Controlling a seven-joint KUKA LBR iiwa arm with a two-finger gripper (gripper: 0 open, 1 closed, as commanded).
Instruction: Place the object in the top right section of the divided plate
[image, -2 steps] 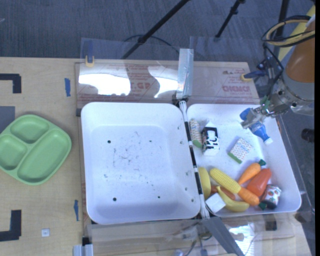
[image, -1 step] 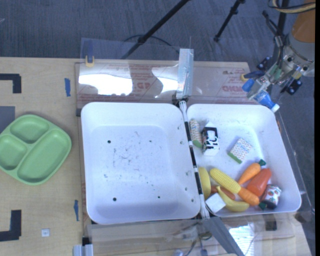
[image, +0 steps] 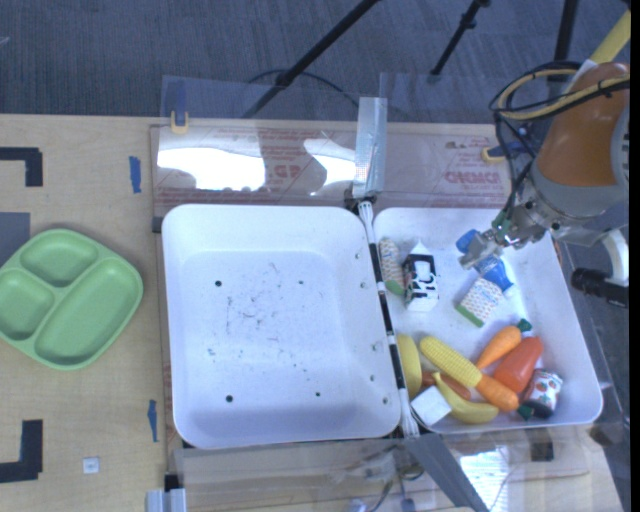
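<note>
Green plate (image: 68, 298): on the wooden bench's left edge, well apart from both bins
Gripper (image: 484, 248): over the right bin's (image: 575, 330) far side, clamped on a blue-and-white packet (image: 487, 262)
Carrot (image: 499, 345): near the bin's right wall

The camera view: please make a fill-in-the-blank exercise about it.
1. The green divided plastic plate lies on the wooden bench, to the ___ of both bins.
2. The toys, such as the orange plastic carrot, lie in the ___ white bin.
3. The plate has ___ sections.
4. The gripper hovers over the ___ bin.

Missing words: left; right; three; right
</note>
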